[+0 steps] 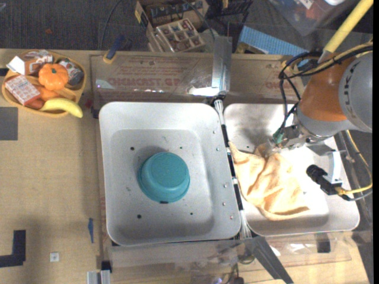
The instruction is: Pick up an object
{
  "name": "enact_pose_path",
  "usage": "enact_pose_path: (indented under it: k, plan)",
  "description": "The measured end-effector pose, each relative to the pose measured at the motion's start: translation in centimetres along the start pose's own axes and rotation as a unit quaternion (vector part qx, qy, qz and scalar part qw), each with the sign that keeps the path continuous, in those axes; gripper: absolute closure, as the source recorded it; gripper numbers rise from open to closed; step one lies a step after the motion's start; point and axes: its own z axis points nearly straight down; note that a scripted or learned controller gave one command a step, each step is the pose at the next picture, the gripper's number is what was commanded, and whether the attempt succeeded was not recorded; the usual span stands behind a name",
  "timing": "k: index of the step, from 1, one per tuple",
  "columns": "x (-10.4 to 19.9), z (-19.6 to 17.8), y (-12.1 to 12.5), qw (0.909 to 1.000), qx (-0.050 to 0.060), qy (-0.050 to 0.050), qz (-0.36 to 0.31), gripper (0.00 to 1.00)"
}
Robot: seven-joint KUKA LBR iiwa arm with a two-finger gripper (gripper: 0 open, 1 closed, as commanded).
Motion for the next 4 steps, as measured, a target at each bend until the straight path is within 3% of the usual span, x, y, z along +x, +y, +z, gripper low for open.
enact_pose_path:
  k: [1,2,3,4]
  plan:
    - [0.0,0.0,0.0,1.0,0.0,0.0,0.0,0.0]
    - [-0.7,1.2,-0.6,0.9987,0.004,0.002,0.051,0.0]
    - [-0.8,0.0,-0.5,0.9987,0.001,0.001,0.052,1.0]
    - [-0.8,0.0,-0.5,0.9987,0.001,0.001,0.052,0.0]
